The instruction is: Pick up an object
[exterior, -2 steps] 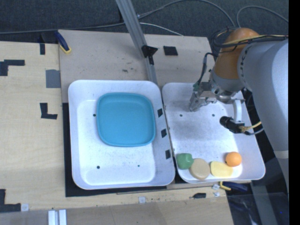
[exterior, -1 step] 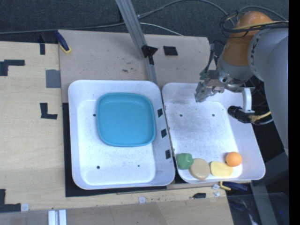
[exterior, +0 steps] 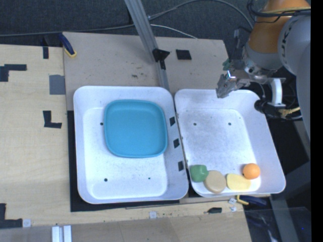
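Two shallow white bins sit side by side on the table. Left bin (exterior: 88, 150): one light blue square plate (exterior: 135, 128) with rounded corners, lying flat in the far half of the bin, nearer the wall shared with the right bin than the outer wall.

Right bin (exterior: 262, 135): four small objects, all gathered along the near wall in a row. From the shared-wall side outward: green piece (exterior: 198, 172) in the near corner, tan rounded piece (exterior: 215, 181) just beside it and apparently touching, yellow piece (exterior: 237, 181) next to the tan one, orange ball (exterior: 251, 171) at the outer end, touching or almost touching the yellow piece. Exact identity of each cannot be told at this resolution.

Arm: grey with orange band (exterior: 275, 21), reaching in from the right edge of the table. Gripper (exterior: 223, 89) hangs over the far rim of the right bin, near the far corner toward the shared wall, tilted down and toward the left bin. It is well apart from the four objects at the near wall. Nothing is visible in its grasp. Cannot tell whether the fingers are spread or closed; they read as a single dark mass.

Slanted metal bar (exterior: 146, 32) crosses the far table edge above the gap between the bins.
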{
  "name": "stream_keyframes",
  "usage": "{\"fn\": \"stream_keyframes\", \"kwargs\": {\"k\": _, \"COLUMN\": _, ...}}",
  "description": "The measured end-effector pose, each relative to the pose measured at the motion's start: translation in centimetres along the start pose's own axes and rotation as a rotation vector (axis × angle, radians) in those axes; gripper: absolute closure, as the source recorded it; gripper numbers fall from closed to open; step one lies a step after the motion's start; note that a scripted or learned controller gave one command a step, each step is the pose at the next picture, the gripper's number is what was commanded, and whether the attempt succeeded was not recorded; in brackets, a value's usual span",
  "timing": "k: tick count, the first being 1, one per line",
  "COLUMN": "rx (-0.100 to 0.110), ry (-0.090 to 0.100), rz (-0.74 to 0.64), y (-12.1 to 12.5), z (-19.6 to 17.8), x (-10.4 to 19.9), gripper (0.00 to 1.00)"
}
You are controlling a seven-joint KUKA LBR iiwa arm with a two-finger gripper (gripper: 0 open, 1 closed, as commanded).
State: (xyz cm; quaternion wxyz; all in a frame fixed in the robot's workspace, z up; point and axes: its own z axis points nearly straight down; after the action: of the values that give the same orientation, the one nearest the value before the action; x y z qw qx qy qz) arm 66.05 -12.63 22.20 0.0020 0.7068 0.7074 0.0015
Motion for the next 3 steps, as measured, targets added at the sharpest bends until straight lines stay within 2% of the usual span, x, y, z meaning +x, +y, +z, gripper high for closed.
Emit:
{"fn": "stream_keyframes", "kwargs": {"k": 1, "rx": 0.004, "ry": 0.001, "rz": 0.0, "y": 0.0, "z": -1.9, "x": 0.0, "gripper": 1.0}}
{"fn": "stream_keyframes", "kwargs": {"k": 2, "rx": 0.005, "ry": 0.001, "rz": -0.003, "y": -0.1, "z": -1.6, "x": 5.6, "gripper": 1.0}}
{"fn": "stream_keyframes", "kwargs": {"k": 3, "rx": 0.006, "ry": 0.002, "rz": -0.003, "y": -1.3, "z": -0.3, "x": 10.6, "gripper": 1.0}}
